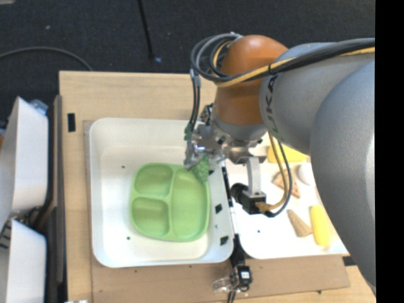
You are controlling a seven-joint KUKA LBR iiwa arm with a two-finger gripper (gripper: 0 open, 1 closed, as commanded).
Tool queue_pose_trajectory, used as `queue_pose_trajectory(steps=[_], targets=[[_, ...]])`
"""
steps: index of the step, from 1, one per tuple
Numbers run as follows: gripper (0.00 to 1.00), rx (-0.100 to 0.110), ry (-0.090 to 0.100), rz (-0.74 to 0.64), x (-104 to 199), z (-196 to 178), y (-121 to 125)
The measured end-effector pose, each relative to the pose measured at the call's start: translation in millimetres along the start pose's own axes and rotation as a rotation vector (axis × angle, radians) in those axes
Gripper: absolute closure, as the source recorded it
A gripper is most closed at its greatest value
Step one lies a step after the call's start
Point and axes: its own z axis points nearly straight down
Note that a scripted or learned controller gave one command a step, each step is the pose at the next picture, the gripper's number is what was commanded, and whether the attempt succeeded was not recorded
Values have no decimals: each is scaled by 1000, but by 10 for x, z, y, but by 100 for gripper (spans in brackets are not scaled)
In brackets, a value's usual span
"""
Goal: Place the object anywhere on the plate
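Above the left bin (pixel 107 188), the gripper (pixel 198 163) hangs at the plate (pixel 169 201)'s upper right edge, gripping something green; release, apparently the 1 step left, awaits.

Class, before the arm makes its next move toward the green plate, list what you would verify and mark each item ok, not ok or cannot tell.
1. Green plate lies flat in the left bin: ok.
2. Plate compartments free of other items: ok.
3. Gripper is over the plate's upper right corner: ok.
4. Something green sits at the gripper tip, but whether it is gripped: cannot tell.
5. Yellow piece and tan pieces lie in the right bin, away from the plate: ok.
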Motion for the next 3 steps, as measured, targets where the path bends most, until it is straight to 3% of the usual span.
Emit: queue_pose_trajectory(steps=[1,2,3], targets=[[100,1,0,-2,559,-29,-47],[100,4,0,-2,1011,-85,-361],[0,3,-1,3,979,-82,-347]])
